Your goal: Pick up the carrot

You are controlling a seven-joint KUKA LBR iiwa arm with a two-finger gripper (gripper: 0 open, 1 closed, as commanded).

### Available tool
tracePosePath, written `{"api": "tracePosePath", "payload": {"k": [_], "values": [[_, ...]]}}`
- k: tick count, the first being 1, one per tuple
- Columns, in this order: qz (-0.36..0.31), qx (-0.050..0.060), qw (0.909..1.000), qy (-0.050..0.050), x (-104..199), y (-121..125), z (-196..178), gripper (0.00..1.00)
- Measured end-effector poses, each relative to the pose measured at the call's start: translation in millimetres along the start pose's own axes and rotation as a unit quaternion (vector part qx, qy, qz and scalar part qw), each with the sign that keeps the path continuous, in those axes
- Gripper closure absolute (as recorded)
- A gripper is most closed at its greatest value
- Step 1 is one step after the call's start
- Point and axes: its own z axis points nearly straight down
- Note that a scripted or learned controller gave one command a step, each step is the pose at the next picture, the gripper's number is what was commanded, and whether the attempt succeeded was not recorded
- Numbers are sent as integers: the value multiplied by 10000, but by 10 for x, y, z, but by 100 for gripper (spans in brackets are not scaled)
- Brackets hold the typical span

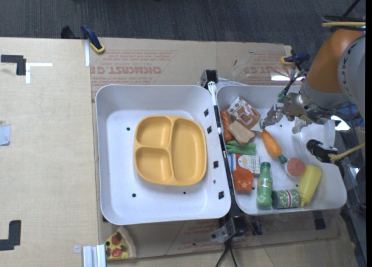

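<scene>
Nearest us, a pizza-slice toy (118, 245) lies on the counter (46, 143). We see the carrot (271, 143) in the right bin (331, 202), long axis running 11 to 5 o'clock, just at 7 o'clock from the end effector (283, 114); we cannot tell its opening. Cardboard (133, 65) lettering reads mirrored, illegible.

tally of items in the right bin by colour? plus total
Orange: 1, carrot
Green: 3, green bottle, bean pods, can
Yellow: 1, yellow bottle
Red: 2, strawberry, round red piece
Brown/tan: 2, bread slice, printed box
Total: 9; crowded left side may hide more.
</scene>
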Motion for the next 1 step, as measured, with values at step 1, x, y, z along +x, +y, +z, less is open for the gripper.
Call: {"api": "tracePosePath", "payload": {"k": [1], "values": [[-333, 11, 9994, 9, 147, -627, 141, 0]]}}
